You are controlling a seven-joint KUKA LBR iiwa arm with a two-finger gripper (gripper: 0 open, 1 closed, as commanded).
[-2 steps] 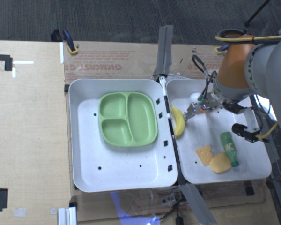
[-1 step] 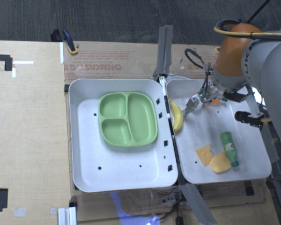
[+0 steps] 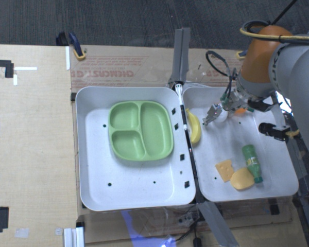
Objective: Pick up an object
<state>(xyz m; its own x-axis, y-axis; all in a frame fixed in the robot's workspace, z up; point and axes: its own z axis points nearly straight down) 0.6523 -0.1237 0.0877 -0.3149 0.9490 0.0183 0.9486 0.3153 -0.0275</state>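
My gripper hangs over the back part of the right bin, its metal fingers pointing left and down with nothing between them. A yellow banana lies against that bin's left wall, just left of the fingertips. Near the front of the same bin lie a green bottle, a yellow lemon-like fruit and an orange-yellow cheese wedge. The left bin holds a green divided plate.
A grey divider post rises between the bins at the back. The arm's orange band and cables sit over the right bin's back right corner. A blue clamp rests on the bench at the back left.
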